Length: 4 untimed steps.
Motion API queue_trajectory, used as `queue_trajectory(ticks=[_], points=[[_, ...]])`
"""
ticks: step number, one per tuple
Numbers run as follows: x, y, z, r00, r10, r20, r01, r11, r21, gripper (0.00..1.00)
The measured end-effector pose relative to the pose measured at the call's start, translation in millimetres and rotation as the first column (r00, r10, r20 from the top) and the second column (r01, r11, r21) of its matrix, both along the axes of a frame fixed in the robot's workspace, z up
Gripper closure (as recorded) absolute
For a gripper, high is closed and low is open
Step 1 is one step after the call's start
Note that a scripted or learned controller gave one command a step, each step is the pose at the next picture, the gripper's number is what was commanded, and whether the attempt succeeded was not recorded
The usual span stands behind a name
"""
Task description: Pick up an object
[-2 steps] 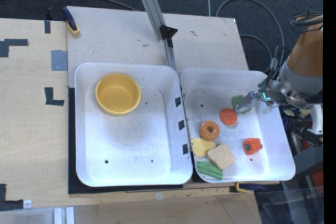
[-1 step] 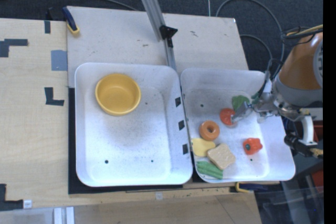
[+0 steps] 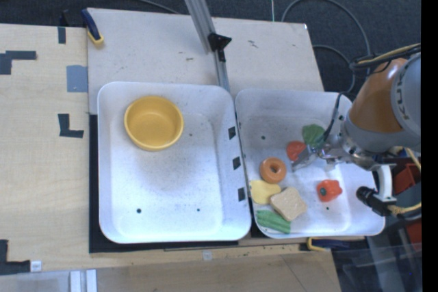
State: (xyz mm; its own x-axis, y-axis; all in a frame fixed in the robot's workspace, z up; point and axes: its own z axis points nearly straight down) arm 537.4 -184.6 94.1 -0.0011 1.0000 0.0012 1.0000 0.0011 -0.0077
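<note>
Nearest the lens, the table spreads pale wood across the left, with a lighter board behind carrying two shallow white bins side by side. Of these, the left bin is the roomier-looking one and holds a yellow bowl upright in its far left part, well apart from everything else. Next to it, touching along the middle edge, the right bin holds the small food toys. Over its right rim reaches the grey arm with its orange band, and the hand sits low inside the bin; whether it is spread or pinched cannot be made out. Just beside the hand lie a green leafy piece and a small red piece, close enough that contact is unclear. Nearer the front sit a slice of bread, a yellow piece touching it, a green pod at the front edge, a doughnut, and a red pepper off to the right
</note>
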Motion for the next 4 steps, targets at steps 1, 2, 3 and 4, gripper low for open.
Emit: queue_trajectory(ticks=[1,2,3,4], points=[[1.5,0.3,12.9,1.0,0.001,0.004,-0.001,1.0,0.0,1.0],[5.3,-5.6,57.3,1.0,0.0,0.01,0.0,1.0,-0.002,1.0],[4.1,-4.7,99.6,1.0,0.001,0.01,-0.001,1.0,-0.002,1.0],[4.7,-4.3,163.4,1.0,0.001,0.014,-0.001,1.0,-0.003,1.0]])
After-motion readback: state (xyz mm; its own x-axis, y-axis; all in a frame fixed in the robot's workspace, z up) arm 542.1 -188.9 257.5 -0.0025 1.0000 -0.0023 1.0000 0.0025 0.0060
